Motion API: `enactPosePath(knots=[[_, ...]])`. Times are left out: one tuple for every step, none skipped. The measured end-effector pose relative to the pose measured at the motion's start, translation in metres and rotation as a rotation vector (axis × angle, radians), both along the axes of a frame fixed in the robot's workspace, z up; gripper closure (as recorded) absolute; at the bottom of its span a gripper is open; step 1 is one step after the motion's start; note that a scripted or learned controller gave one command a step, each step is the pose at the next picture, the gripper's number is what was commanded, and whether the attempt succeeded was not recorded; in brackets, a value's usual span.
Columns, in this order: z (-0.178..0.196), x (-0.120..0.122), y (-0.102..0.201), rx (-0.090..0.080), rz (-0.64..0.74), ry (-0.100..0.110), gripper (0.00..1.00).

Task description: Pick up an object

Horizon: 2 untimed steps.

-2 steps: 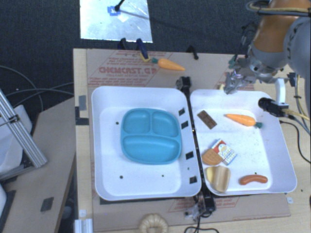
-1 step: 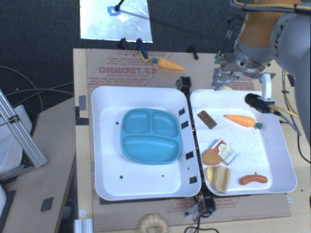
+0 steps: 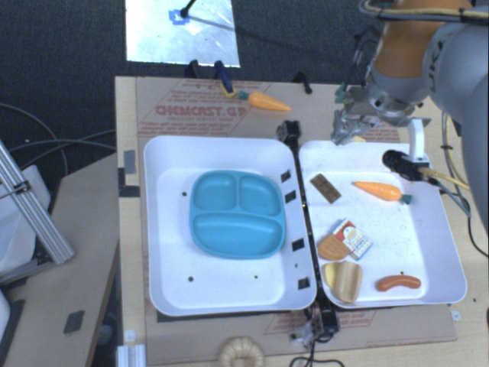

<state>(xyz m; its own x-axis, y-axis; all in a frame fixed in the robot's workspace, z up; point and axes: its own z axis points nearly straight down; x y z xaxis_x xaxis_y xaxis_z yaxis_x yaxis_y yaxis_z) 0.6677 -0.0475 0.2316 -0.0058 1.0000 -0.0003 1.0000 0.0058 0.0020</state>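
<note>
My grey arm [image 3: 451,60] reaching in from the right, orange band [image 3: 416,21] bulging above my wrist, wrist bent downward, my hand [image 3: 350,128] hanging low at the upper right, pointing down

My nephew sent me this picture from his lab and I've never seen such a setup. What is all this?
One camera looks down at a slant on a bench. The grey robot arm with an orange band reaches in from the right; its gripper hangs over the far edge of the right white bin. That bin holds an orange toy carrot, a brown chocolate bar, a small printed box, a round cookie, a tan taco shell and a sausage. The left white bin holds a blue divided plate. Another carrot lies on the cardboard beyond.
</note>
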Motion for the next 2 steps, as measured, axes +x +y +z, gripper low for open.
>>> enactPosePath(knots=[[-0.012, -0.008, -0.015, -0.001, -0.005, 0.000, 1.00], [0.003, 0.002, -0.004, 0.001, -0.001, -0.002, 1.00]])
